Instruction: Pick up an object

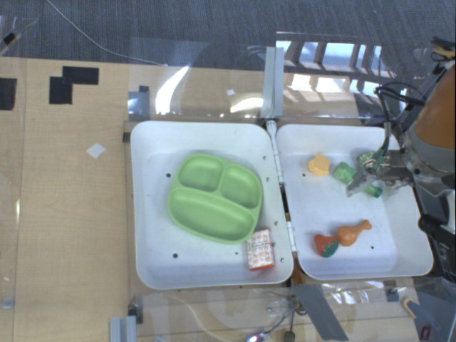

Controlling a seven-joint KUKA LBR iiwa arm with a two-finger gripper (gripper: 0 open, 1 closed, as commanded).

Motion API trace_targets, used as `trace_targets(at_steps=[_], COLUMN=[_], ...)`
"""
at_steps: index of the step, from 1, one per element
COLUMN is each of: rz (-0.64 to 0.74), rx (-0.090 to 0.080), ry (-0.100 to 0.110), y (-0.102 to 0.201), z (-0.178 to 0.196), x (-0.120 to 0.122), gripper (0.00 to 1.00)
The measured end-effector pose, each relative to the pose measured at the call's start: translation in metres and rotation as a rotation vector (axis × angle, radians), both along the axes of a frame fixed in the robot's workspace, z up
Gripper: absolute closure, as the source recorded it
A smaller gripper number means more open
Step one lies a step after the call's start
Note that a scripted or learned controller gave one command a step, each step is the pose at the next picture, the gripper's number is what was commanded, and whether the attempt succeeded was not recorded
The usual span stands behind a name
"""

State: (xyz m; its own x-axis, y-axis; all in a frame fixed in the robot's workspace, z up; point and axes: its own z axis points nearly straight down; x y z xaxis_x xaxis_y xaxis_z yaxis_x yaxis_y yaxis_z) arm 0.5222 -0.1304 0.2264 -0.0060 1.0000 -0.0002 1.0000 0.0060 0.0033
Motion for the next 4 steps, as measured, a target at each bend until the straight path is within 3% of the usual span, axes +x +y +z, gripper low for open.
trace_targets(at_steps=[1, 2, 3, 4], rz=[0.001, 0.003, 0.004, 0.016], rx=[0.0, -0.001, -0.001, 0.011], ry=[-0.001, -0.002, 0.0, -0.029], y=[0.012, -0.005, -0.009, -0.042], z=[0.002, -0.016, -0.11, -0.12], x=[0.062, 0.138, 0.148, 0.137], gripper=[0.0, 0.0, 0.0, 0.0])
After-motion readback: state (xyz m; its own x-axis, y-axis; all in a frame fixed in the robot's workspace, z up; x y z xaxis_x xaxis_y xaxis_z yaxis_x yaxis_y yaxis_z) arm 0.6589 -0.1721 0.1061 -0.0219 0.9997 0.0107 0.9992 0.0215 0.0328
